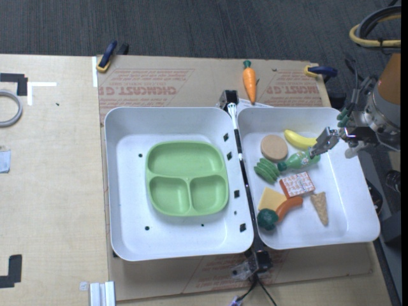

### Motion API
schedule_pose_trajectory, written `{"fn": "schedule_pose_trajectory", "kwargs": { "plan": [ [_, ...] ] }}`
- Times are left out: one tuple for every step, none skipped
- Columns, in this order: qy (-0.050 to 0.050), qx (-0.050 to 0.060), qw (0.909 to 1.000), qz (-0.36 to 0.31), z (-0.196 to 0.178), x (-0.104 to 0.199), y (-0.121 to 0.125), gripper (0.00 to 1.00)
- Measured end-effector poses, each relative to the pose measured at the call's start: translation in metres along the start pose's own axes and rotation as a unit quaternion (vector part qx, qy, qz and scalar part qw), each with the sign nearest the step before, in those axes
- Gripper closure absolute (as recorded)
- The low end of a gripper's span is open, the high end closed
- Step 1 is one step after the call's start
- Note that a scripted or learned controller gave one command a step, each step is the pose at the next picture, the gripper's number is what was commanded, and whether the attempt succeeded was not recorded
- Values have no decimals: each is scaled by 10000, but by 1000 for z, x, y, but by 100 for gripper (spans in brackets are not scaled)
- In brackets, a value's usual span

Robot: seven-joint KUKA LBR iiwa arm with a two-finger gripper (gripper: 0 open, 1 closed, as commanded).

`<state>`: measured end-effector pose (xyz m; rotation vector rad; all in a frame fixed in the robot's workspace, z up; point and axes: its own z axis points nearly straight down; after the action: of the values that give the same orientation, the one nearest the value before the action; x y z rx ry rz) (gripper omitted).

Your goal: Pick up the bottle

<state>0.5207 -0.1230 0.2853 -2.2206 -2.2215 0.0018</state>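
Cardboard-topped bench (51,190), dark carpet (159,11) beyond

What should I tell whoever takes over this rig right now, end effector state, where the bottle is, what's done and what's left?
End effector: over the right bin, near its upper right part, just right of the bottle; open or shut can't be told, and nothing is seen held.
Bottle: green, lying on its side in the right bin, between the banana and the red carton, beside the round cookie.
Left bin: holds the green tray.
Done: arm is at the bottle.
Left: grasp the bottle and lift it.
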Motion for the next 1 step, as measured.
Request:
{"fn": "schedule_pose_trajectory", "kwargs": {
  "plan": [
    [-4,0,10000,2,-9,0,0,100]
  ]
}}
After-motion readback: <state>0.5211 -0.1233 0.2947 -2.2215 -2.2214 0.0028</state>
